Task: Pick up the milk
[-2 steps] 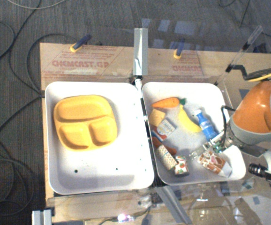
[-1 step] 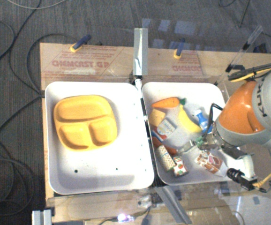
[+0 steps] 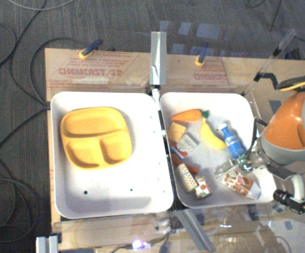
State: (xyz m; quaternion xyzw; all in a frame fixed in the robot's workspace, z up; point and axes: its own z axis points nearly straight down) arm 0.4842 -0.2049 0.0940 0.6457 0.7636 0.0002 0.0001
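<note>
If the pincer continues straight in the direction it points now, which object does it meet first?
The pincer points left and down into the right white bin, beside the blue plastic bottle. Going on, it would probably meet the bin floor, or the bottle's lower end; depth is unclear here.

Bench [image 3: 63, 67] — a brown board surface with red lettering, seen from above at a slant. Two shallow white bins rest directly on it, side by side and touching along their inner rims: the left bin [image 3: 89, 199] and the right bin [image 3: 247, 107]. A grey metal upright [image 3: 158, 57] stands at the far edge, in line with the seam between the bins. Two yellow-and-blue clamps [image 3: 90, 48] [image 3: 200, 57] grip the far edge — one behind each bin.
</note>
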